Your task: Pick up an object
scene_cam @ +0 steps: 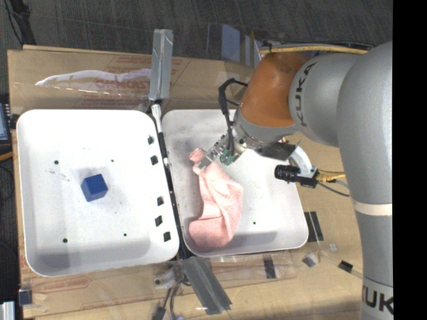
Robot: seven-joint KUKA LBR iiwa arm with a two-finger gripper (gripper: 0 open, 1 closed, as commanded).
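1. Arm (320,99) reaches in from the right over the right bin (287,212).
2. Left bin (40,179) holds a blue cube (95,187), well apart from the arm, with open floor around it.
3. Pink cloth (217,205) lies along the right bin's left side, near the divider wall.
4. Gripper (223,153) sits at the cloth's top end; cannot tell its state. Lift not yet shown; judged mid-grasp.

Pink cloth (217,205), blue cube (95,187), white bins (40,139).

Even bright overhead light, white bins (87,122) near blown out w/ soft shadows, slightly grainy pic.
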